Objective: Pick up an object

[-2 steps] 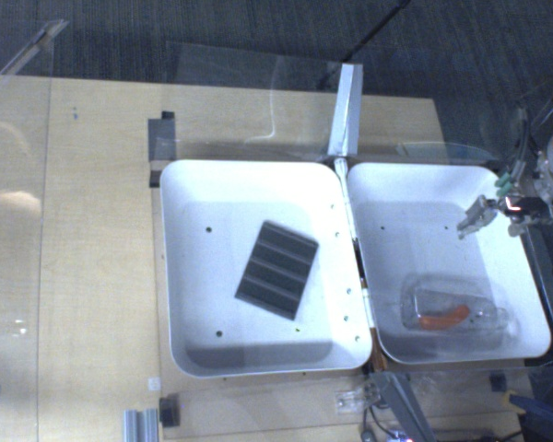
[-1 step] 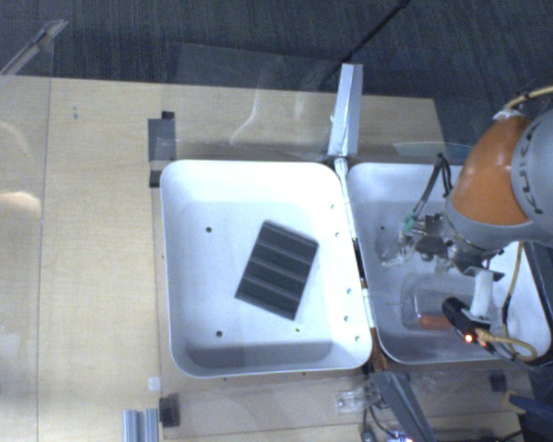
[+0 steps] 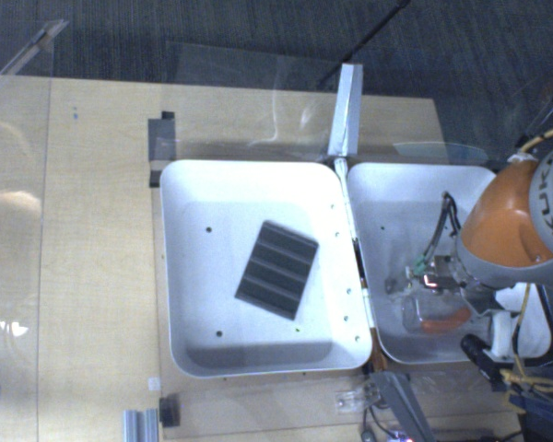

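Arm reaches in from right, wrist low over right bin (image 3: pixel 387 191). Gripper (image 3: pixel 426 288) down near bin floor, just above reddish-orange object (image 3: pixel 440 321) beside clear item; position suggests grasp attempt there. Gripper state: cannot tell. Dark ribbed rectangular pad (image 3: pixel 277 269) lies flat, skewed, mid left bin (image 3: pixel 180 247), well apart from gripper. Both bins on wooden table (image 3: pixel 83 274).
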You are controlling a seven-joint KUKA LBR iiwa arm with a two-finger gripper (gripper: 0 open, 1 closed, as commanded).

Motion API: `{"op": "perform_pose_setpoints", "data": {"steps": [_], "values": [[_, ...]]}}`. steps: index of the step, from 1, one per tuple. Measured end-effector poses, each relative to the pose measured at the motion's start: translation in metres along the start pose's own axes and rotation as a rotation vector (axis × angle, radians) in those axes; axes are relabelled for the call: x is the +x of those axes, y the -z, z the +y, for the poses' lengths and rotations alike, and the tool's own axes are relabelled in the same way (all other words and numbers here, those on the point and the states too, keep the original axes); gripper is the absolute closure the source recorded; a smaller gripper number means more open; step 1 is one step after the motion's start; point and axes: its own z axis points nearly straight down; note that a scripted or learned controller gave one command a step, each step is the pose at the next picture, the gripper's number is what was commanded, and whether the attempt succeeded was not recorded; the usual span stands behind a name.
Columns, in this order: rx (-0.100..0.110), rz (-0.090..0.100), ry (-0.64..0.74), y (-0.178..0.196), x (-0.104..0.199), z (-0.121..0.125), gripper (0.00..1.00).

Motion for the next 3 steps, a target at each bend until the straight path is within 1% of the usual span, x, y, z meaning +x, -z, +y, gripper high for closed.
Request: {"op": "perform_pose_setpoints", "data": {"steps": [1, 2, 3], "values": [[-0.01, 0.0, 0.002, 0.013, 0.002, 0.004, 1.0], [-0.009, -0.001, 0.001, 0.012, 0.001, 0.004, 0.0], [0.003, -0.002, -0.109, -0.003, 0.021, 0.094, 0.0]]}}
